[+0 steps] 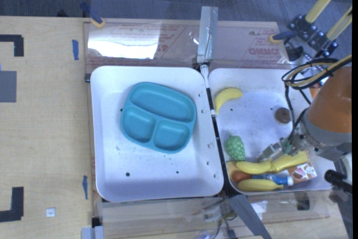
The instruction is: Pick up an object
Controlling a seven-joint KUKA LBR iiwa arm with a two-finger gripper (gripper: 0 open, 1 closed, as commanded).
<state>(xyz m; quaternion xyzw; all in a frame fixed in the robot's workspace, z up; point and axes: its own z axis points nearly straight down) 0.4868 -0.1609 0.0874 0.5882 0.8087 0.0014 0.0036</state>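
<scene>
On the left, the pale wooden counter (39,137) carries black corner marks and bits of blue tape. Next comes the left white bin (106,176), with a blue three-compartment plate (159,116) lying a little above its middle, tilted in the view. The right white bin (254,115) sits just beside it, the two rims touching along the divide. Near its upper left lies a yellow banana (226,96), apart from the rest. Lower down, a bumpy green fruit (235,147) sits near the divide, and just beside it a cluster crowds the bin's near edge: a second banana (256,167), a yellow packet (291,162), a small bottle (274,180). A brown round object (283,115) lies alone toward the right. The arm's hand (281,148) is low over the cluster, by the packet; whether it is open or closed cannot be told.
</scene>
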